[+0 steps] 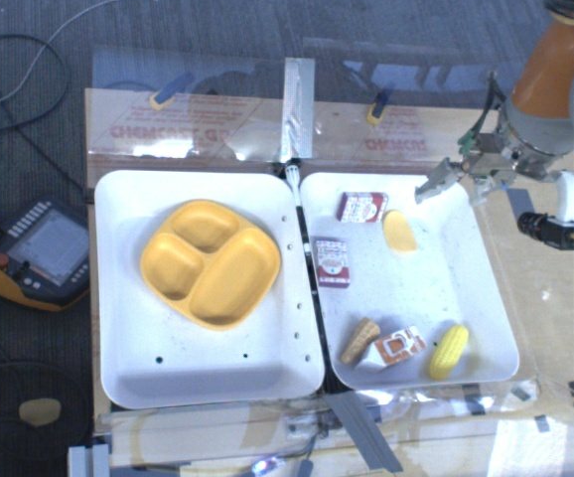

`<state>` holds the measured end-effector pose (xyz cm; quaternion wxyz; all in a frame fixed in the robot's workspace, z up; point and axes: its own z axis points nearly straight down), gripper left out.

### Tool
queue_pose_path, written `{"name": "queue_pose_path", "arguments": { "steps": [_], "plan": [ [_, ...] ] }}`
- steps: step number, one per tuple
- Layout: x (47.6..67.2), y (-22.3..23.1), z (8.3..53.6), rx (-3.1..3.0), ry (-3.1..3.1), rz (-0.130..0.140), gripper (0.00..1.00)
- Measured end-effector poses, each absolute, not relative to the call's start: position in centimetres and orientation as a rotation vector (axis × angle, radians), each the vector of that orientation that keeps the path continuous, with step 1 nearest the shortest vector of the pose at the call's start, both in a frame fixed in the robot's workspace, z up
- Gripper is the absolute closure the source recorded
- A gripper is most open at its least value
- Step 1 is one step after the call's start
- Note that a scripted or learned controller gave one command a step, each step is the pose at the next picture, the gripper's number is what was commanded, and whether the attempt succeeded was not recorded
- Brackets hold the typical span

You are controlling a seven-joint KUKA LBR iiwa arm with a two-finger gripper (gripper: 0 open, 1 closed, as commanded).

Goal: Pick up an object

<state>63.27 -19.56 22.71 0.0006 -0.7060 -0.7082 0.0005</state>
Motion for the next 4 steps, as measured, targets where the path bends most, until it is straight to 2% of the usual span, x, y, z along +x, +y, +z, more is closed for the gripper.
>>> {"name": "queue_pose_path", "arguments": {
  "steps": [1, 2, 3, 4],
  "plan": [
    [63.0, -14.4, 9.5, -1.754, -2.615, -0.005, 0.0],
    [66.9, -18.3, 11.9, -1.386, -2.824, 0.002, 0.0],
    [66.5, -17.2, 9.0, -1.405, -2.803, 0.009, 0.0],
    [66.9, -16.9, 10.2, -1.409, -2.819, -0.004, 1.0]
  ]
}}
